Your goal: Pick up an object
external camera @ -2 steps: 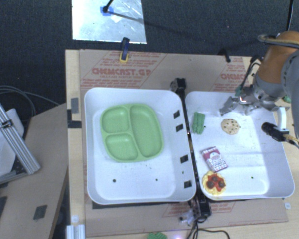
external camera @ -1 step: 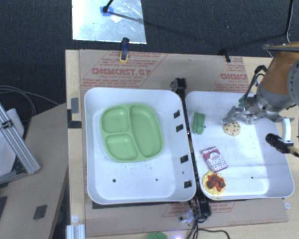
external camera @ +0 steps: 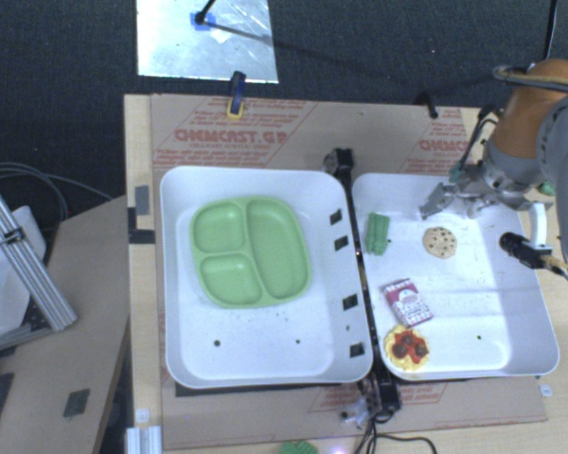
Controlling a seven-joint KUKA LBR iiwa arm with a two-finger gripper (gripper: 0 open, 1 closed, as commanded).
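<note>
Four small items are seen in the right bin point(external camera: 525, 334). The cookie point(external camera: 440, 242), just below the gripper point(external camera: 445, 200), is judged light, stiff and flat, best pinched across its rim. Finger state cannot be told.

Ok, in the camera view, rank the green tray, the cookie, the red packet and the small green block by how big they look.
1. Green divided tray
2. Red packet
3. Green block and cookie: too close to rank.
</note>
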